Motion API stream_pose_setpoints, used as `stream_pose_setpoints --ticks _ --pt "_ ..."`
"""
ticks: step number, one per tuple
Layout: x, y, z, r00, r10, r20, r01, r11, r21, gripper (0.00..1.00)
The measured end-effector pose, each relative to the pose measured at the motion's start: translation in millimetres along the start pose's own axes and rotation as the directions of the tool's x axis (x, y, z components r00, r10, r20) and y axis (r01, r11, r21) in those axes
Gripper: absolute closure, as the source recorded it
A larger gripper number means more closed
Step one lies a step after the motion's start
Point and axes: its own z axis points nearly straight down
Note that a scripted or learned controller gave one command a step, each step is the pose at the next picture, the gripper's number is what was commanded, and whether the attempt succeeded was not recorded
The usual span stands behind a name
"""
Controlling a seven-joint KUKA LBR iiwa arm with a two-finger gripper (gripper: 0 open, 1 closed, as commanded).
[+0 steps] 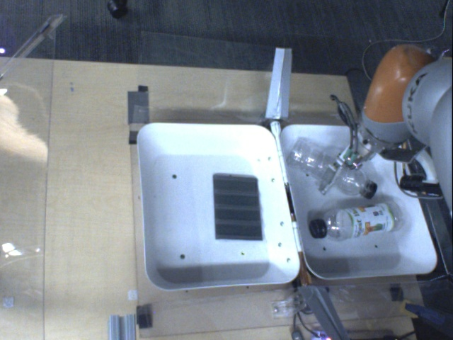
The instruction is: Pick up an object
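The gripper (348,160) is low in the right bin (417,257), at a clear cup (311,154) and a small clear bottle (352,183). I cannot tell how its fingers stand. A labelled bottle (357,221) lies nearby. Probably the grasp is starting; next comes closing and lifting.

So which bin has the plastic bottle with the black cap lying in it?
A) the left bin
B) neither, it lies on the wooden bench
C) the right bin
C: the plastic bottle lies on its side in the right bin, cap toward the left bin, which holds a dark ribbed block.
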Motion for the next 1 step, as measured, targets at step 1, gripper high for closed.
stream_pose_setpoints --ticks 1 --pt "3.7 -1.4 0.1 1.000 0.002 0.010 -0.002 1.000 -0.006 0.00"
